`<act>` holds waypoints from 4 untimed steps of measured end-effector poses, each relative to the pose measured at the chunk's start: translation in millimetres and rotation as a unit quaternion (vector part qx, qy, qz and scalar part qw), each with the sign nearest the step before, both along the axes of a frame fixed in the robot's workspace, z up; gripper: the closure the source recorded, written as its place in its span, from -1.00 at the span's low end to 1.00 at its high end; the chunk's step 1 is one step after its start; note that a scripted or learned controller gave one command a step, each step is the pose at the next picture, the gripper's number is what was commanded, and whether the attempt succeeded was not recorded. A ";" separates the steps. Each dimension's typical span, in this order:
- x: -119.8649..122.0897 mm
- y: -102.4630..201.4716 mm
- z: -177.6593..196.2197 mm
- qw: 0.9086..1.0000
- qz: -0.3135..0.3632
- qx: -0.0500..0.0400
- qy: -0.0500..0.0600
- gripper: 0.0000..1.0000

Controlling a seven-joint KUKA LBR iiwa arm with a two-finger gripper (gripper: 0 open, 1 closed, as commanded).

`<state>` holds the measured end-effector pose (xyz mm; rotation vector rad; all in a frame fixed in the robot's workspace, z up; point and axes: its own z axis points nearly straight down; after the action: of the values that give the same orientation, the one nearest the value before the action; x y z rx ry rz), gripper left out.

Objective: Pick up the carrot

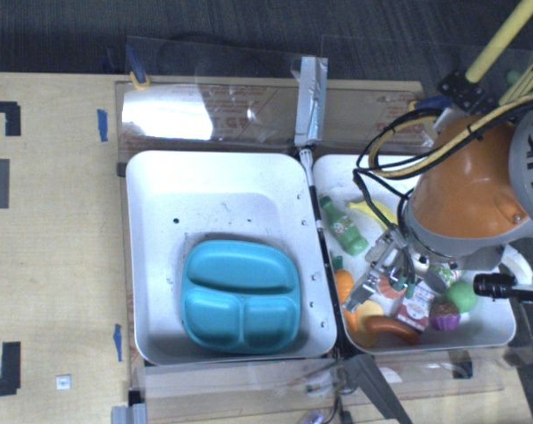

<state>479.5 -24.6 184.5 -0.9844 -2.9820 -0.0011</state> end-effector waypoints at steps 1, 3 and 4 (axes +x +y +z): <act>0.4 21.4 0.3 0.985 0.172 0.000 -0.001 -1.00; 2.8 -4.0 11.4 0.863 0.505 -0.001 -0.007 1.00; 2.6 -3.9 11.0 0.863 0.505 -0.001 -0.006 -1.00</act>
<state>482.1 -28.4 195.4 0.6588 -3.0829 -0.0037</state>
